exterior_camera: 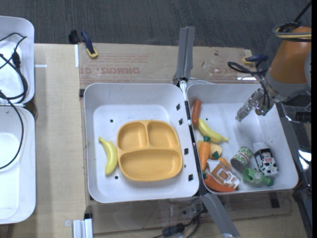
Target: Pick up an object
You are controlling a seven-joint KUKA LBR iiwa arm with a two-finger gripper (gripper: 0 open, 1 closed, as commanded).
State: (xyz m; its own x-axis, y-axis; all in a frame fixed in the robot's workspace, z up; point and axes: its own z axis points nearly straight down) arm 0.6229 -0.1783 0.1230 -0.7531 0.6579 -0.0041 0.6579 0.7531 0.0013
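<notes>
The gripper hangs over the upper right of the right bin, at the right of the frame. Its fingers point down and to the left. The view is too small and blurred to tell whether they are apart or together. Nothing shows between them, and they touch no item; bare bin floor lies under them.

No item has been picked. The candidates sit in the lower and left parts of the right bin, all well apart from the gripper:
- 1 banana, yellow, lying at a slant near the bin's left wall.
- 1 carrot, orange-red, just above the banana, along the left wall.
- A 2nd carrot, orange with a green top, below the banana.
- 1 orange packet at the lower left of the bin, touching the 2nd carrot.
- 1 can, green-labelled, tilted, right of the packet.
- 1 bottle, white with black patches, just right of the can.
- 1 green item below the can and bottle; its kind is unclear.

The left bin, centre frame, holds 1 yellow-orange tray with 3 compartments, and a 2nd banana just left of it.

A clamp lies on the bench at upper left.
</notes>
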